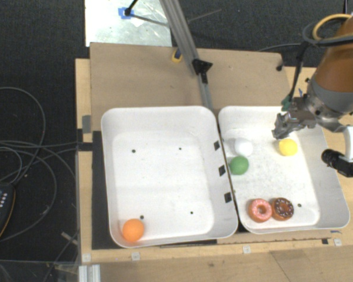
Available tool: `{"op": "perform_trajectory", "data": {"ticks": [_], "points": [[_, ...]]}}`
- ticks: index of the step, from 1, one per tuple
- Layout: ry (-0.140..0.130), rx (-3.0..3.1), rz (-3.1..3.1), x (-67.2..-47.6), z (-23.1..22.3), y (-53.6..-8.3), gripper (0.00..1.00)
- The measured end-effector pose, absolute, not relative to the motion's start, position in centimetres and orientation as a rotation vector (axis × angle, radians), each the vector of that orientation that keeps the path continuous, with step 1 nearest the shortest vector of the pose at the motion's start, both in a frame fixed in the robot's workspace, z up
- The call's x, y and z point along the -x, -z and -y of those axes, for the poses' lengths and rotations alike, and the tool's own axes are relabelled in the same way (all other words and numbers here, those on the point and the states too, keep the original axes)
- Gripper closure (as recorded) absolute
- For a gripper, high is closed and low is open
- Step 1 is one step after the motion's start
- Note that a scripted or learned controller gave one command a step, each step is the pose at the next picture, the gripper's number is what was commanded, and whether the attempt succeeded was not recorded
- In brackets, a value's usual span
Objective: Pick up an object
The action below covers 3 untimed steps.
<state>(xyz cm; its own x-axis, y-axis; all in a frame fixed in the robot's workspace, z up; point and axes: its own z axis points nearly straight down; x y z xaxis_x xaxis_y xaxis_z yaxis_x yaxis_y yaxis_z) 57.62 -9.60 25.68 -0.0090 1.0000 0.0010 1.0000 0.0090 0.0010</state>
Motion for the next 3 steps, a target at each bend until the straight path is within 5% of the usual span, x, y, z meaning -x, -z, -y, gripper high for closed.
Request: {"op": "perform_trajectory", "data": {"ticks": [3], "points": [[0.002, 2.209, 2.231, -54.7, -6.3, -22.7, 1.0]]}}
